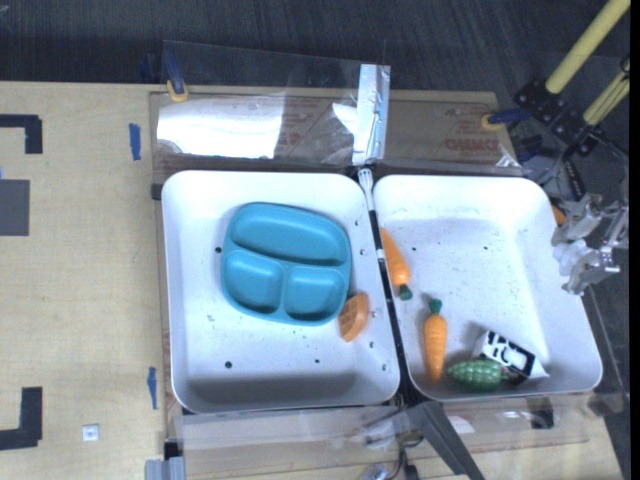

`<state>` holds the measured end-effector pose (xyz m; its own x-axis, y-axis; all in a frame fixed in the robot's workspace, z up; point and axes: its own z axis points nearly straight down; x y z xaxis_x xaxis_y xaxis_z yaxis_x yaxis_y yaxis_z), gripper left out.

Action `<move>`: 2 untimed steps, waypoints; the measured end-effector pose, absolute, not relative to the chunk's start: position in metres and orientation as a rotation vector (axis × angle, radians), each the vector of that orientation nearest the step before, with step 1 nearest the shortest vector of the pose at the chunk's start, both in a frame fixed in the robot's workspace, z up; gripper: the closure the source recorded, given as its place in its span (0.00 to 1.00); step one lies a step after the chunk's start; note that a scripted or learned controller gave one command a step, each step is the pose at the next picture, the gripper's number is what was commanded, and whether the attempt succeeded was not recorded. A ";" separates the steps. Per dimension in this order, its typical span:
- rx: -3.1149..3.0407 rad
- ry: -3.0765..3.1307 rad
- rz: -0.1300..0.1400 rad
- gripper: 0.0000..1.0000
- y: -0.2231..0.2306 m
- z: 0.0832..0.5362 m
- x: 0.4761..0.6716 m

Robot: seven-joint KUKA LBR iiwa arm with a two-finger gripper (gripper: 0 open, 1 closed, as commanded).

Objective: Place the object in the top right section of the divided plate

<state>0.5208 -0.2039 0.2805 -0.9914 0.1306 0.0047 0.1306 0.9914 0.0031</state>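
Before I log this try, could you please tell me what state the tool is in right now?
Tool: at the right bin's far right edge, holding nothing that can be seen; open or closed cannot be told.

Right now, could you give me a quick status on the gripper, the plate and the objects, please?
Gripper at right bin's right edge, holding nothing. Blue divided plate in left bin, sections bare. Orange piece beside plate; two carrots and green item in right bin.

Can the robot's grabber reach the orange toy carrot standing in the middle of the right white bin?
Probably yes. The gripper sits at the right white bin's right edge, and the orange toy carrot lies in the open with bare floor above it. The green bumpy toy sits close beside its lower end.
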 end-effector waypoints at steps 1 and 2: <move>0.085 -3.146 0.001 1.00 -0.224 0.317 0.482; 0.085 -3.145 0.000 0.00 -0.224 0.317 0.482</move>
<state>0.4823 -0.2242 0.3171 -0.9985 -0.0541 -0.0047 -0.0541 0.9985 -0.0004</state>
